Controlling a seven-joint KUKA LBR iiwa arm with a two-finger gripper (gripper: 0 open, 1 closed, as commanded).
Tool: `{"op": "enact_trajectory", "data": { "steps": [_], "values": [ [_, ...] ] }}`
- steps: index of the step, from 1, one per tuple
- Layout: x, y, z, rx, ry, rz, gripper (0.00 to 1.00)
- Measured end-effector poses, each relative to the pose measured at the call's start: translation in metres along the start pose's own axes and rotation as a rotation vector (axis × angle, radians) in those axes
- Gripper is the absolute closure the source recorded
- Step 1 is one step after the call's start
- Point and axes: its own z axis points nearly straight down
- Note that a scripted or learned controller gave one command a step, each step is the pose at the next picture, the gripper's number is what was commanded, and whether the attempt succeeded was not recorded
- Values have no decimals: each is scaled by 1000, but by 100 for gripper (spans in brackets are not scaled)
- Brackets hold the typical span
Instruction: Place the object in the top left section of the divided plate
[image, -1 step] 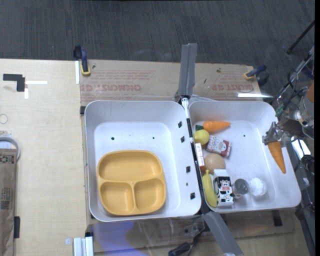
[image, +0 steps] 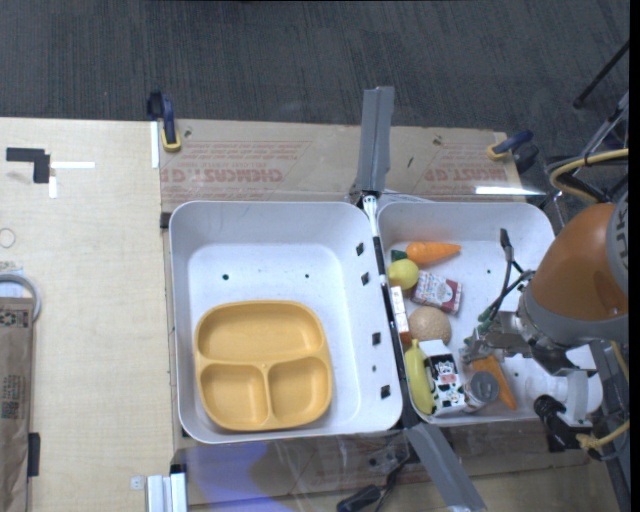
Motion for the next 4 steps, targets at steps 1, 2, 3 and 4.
{"op": "enact_trajectory", "data": {
  "steps": [1,2,3,4],
  "values": [
    [5,0,-1,-2,0,210,100],
    [-2,0,-1,-2,0,416,100],
    [-9,0,-1,-1,0,572,100],
    [-11,0,-1,0,0,724,100]
  ]
}}
